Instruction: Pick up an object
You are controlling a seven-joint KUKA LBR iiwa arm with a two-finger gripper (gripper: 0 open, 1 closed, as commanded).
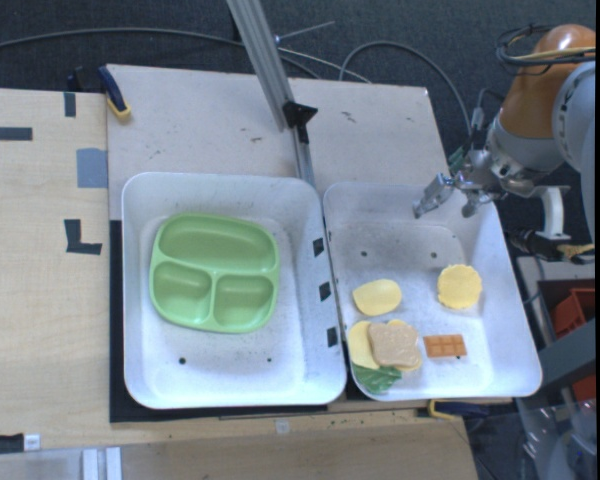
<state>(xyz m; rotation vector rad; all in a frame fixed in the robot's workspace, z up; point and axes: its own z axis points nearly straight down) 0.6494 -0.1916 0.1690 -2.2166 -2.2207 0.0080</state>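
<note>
Jaws (448, 200): spread apart with nothing between them, above the upper right corner of the right bin (500, 268), one finger (426, 201) reaching toward the bin's middle and the other at its right wall
Arm (540, 108): grey with an orange band, reaching in from beyond the right bin's upper right corner
Round yellow piece (460, 287): on the right bin's floor, toward its right wall, well below the jaws
Oval yellow piece (377, 297): near the middle of the right bin, left of the round yellow piece and apart from it
Bread slice (394, 345): in the right bin's lower left part, lying over a yellow slice (359, 344) and a green leaf (378, 378)
Orange waffle block (444, 346): just right of the bread slice in the right bin, below the round yellow piece
Left bin (140, 268): touching the right bin's left side, on the surface (200, 118)
Green divided plate (216, 272): in the left bin, well left of the right bin, three compartments
Metal post (265, 53): slanting up from above the right bin's upper left corner
</note>
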